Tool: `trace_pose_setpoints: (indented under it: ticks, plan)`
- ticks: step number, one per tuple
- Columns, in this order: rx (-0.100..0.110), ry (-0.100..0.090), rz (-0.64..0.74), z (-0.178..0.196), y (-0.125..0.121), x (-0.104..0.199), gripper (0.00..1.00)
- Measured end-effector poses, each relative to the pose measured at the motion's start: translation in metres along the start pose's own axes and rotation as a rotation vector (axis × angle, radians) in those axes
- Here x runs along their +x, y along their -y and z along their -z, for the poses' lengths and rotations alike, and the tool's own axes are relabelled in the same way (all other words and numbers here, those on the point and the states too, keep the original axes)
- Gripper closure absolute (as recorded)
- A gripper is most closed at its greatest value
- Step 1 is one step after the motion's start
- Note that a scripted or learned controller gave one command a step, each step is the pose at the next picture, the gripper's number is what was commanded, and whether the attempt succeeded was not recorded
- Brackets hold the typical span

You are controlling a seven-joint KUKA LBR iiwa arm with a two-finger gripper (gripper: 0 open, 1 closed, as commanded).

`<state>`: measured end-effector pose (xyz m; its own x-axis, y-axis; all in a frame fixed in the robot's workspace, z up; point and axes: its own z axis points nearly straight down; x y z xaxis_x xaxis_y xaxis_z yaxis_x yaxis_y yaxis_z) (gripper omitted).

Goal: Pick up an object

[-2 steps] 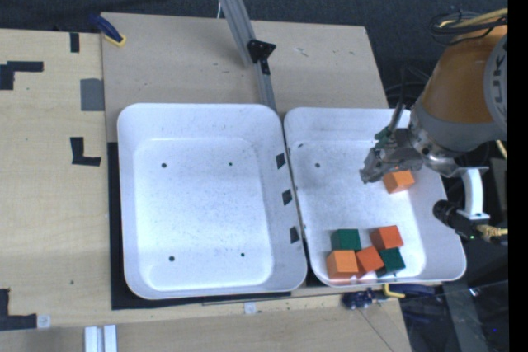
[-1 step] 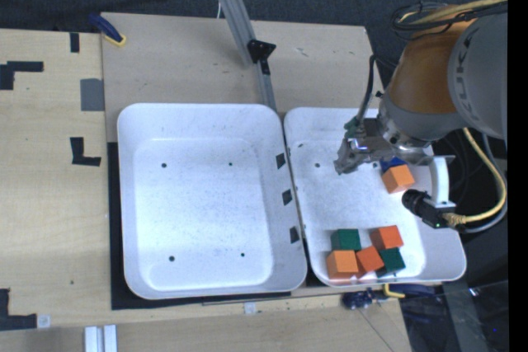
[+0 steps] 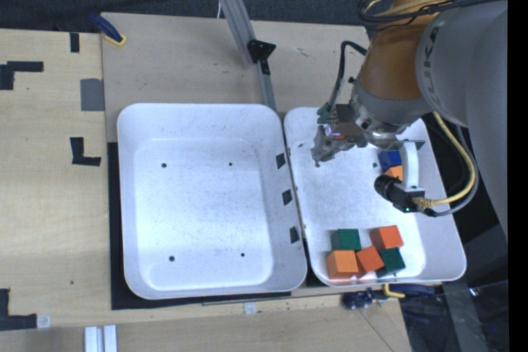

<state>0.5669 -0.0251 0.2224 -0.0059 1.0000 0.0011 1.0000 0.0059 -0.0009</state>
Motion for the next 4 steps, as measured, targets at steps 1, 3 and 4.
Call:
trace_pose_setpoints:
  ticks: [1, 3, 4]
  plan:
    - [0.0, 0.001, 0.001, -0.007, -0.025, 0.05, 1.0]
    - [-0.001, 0.001, -0.002, 0.011, -0.067, 0.12, 1.0]
    - [0.001, 0.003, -0.004, 0.011, -0.067, 0.119, 0.0]
